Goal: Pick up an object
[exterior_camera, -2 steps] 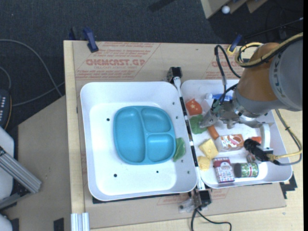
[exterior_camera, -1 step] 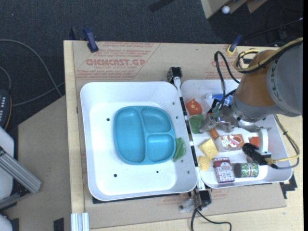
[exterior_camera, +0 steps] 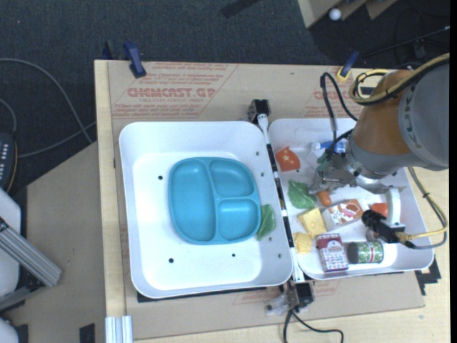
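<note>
Camera view: fingers [exterior_camera: 327, 181], open or closed I cannot tell, hover over the right bin [exterior_camera: 421, 259]; green piece [exterior_camera: 300, 194] lies just left.

We see the arm [exterior_camera: 410, 120] cut off at the frame's right edge, hiding part of the right bin [exterior_camera: 421, 259]. The tool [exterior_camera: 330, 179] is too blurred among the small objects for us to read.

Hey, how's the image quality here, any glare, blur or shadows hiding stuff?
Camera view: even lighting, mild glare on the left bin; blue plate sharp; small items in the right bin soft, and the arm's wrist overhangs and shades those near the gripper.
</note>
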Controlling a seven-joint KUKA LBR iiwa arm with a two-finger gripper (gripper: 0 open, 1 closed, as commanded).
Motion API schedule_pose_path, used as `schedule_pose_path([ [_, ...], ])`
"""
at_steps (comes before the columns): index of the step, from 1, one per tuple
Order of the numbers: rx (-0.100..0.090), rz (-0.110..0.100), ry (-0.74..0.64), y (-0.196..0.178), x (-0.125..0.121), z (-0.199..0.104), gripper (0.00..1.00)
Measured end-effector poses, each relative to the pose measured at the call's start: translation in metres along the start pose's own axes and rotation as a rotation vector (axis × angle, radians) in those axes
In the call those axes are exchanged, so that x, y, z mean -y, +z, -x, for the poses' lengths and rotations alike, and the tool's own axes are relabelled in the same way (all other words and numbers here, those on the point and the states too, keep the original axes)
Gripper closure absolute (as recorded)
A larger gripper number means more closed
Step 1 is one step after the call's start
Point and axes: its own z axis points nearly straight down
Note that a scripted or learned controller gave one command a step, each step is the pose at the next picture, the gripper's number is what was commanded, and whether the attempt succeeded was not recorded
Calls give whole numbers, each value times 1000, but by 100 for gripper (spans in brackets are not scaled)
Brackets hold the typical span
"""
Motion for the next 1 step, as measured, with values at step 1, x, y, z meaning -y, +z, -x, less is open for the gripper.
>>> schedule_pose_path([
  [1, 0, 2, -3, -102, 17, -55, 100],
])
